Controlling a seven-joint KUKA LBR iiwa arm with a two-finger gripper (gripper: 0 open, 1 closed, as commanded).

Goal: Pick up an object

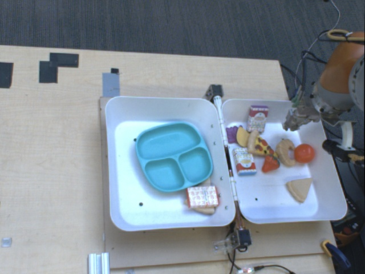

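while gripper (297, 120) hangs over right bin (331, 201) far rim, fingers' state unclear, tomato (304, 153) nr, bare floor below

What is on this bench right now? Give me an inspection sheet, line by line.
Surface: pale wooden bench bearing left white bin and right white bin.
Job's things: right bin holds round red tomato toy, tan wedge, pizza slice toy, two small cartons.
Clutter: left bin holds teal three-section plate and patterned box.
Grippers: grey gripper over right bin's far right corner.
Cables: black cables behind arm; wires at front edge.
Surroundings: dark carpet.
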